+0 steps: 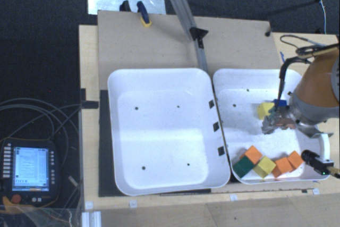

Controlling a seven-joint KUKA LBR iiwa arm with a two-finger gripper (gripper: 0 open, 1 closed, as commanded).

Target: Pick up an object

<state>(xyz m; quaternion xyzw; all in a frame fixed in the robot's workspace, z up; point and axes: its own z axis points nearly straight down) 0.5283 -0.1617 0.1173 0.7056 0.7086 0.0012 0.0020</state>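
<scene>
My gripper (272,124) hangs low over the middle of the right bin (239,73), reaching in from the right. A yellow block (264,110) lies just up and left of it, touching or nearly touching the gripper body. Along the bin's front edge sits a cluster: an orange block (253,154), a green block (243,167), a second yellow block (264,167) and two more orange blocks (281,166) (295,159). The arm's wrist hides part of the bin floor to the right.
The left bin (114,85) stands beside the right one, with clips along the shared wall. A slanted metal pole (180,0) crosses the bench behind the bins. A teach pendant (29,170) lies off the bench at the lower left.
</scene>
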